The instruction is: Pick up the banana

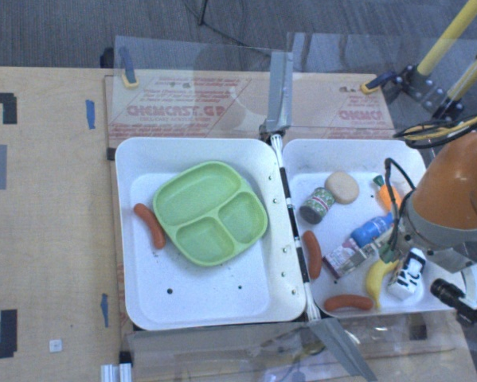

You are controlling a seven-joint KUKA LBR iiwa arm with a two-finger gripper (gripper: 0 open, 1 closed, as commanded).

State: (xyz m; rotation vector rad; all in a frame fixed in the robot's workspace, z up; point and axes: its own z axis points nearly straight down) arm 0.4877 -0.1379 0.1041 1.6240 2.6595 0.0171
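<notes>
Pale plywood bench (39,237) across the lower frame, marked with black and blue tape; grey carpet (246,6) along the top, a dark cable trailing over it. Clear plastic sheets (186,102) with red lettering just above two shallow white bins side by side.

In the left bin (206,301), mid-frame: smooth green three-compartment plate (210,213), a reddish sausage (150,225) just beside its left rim.

In the right bin (302,153), right of centre: round tan bun-like object (342,187), small patterned can (318,204) just below-left of it, blue bottle (370,231) lying tilted, crinkled packet (346,257), two more sausages, one along the left wall (311,254) and one near the bottom wall (348,302).

Banana (375,278), yellow and curved, low right in the right bin, between packet and gripper.

Grey arm (453,201) with orange band, reaching in from the right edge, bulking over the bin's right side. Gripper (405,277) white and black, pointing down just beside the banana's right side; fingers open or closed, cannot tell.
</notes>
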